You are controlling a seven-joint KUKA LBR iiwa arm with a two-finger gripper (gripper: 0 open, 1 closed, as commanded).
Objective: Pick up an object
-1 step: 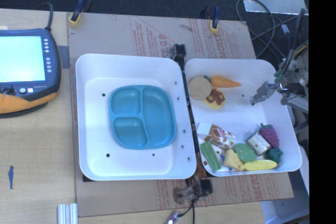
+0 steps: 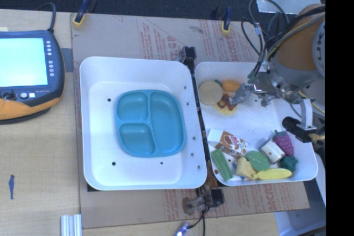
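The tabletop carries a brown cardboard sheet with two white bins side by side. The left bin holds a blue divided plate at its centre. The right bin sits at three o'clock from it, their rims touching.

The arm, grey with an orange band, reaches in from three o'clock and hangs over the right bin's far half. Its gripper points toward nine o'clock, low over the bin's ten o'clock corner. Whether the fingers stand wide or narrow cannot be told; nothing is visible between them.

A handheld screen unit lies at nine o'clock on the tabletop, well apart from the bins.

The things to pick lie in two groups. At the right bin's ten o'clock corner a round tan disc lies just beside a small orange piece and a red-and-yellow item, the last near the gripper's tip. Along the six o'clock edge are a printed packet, a green stick, a green leaf-like piece, a yellow banana shape, a small tin and a purple grape cluster.
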